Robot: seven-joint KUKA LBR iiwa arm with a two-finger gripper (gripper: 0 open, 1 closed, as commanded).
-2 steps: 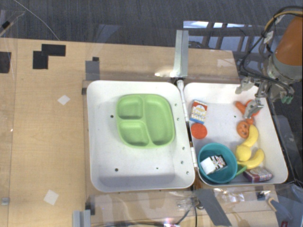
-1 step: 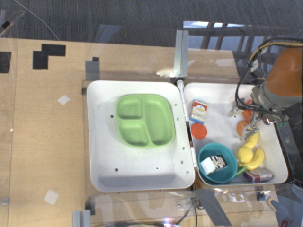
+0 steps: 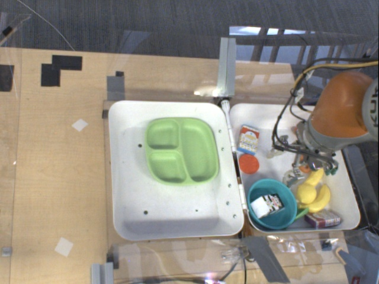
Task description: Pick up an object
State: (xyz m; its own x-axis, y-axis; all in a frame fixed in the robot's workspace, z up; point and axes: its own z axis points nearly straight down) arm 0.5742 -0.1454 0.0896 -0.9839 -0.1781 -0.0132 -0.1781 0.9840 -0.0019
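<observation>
Hovering my gripper low over the yellow toy in the right bin, I couldn't tell how it was set, its wrist blocking my view.

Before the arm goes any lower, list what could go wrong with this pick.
1. The gripper hangs right over the yellow banana toy, whose curved shape may slip out of a pinch.
2. The teal bowl and the purple box crowd the banana toy, so a descent could knock them.
3. The right bin wall is near; the banana toy could get pushed against it.
</observation>
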